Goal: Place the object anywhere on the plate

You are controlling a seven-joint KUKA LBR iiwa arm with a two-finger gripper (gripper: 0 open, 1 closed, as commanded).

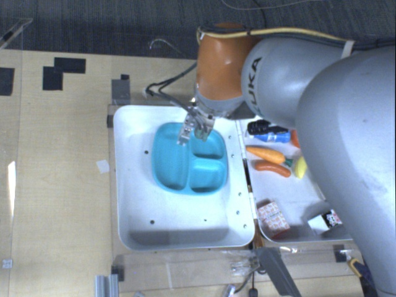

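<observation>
over the blue divided plate (189, 163) in the left bin (133, 184), gripper (195, 129) hovers; grip state unclear, nothing visibly held. likely release step; next, retreat upward.

Arm (278, 91) — "KUKA", partly visible.

A pale wooden bench (55, 184) carries black markings (62, 72), with dark ribbed floor (124, 5) beyond its far edge.

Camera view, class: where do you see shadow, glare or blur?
Camera view: soft shadow along the near inner wall of the left bin; pale glare on the bench's left edge; the tool over the blue plate looks slightly blurred.
</observation>
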